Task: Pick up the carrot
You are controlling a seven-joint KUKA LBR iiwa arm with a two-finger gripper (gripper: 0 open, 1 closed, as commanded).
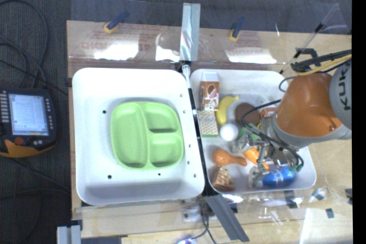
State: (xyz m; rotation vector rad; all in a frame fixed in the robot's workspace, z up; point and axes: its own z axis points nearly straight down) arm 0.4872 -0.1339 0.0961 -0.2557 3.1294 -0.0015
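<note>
On the tabletop point(86, 46), two shallow white bins sit side by side, edges touching along the middle. The left bin point(91, 140) carries a green divided tray point(147, 134) at its centre, with three compartments. The right bin point(269, 80) holds a jumble of small things. The arm point(309, 108) comes in over this bin's right edge, its orange band hanging above the bin's right half, and the gripper point(264, 162) points down toward the bin's near right part amid cables. The jaws are lost in that clutter, so whether they are open or shut cannot be told.

A small printed carton point(209, 94) lies along the right bin's left wall near its far corner, with a yellow banana point(225, 108) just beside it and a white ball point(228, 132) below the banana. The carrot point(250, 153), a small orange piece, lies just left of the gripper near the bin's middle. A blue can point(277, 178) lies by the near right corner. An orange drumstick-shaped toy point(227, 158) and a brown pastry point(223, 179) lie toward the near left corner.
</note>
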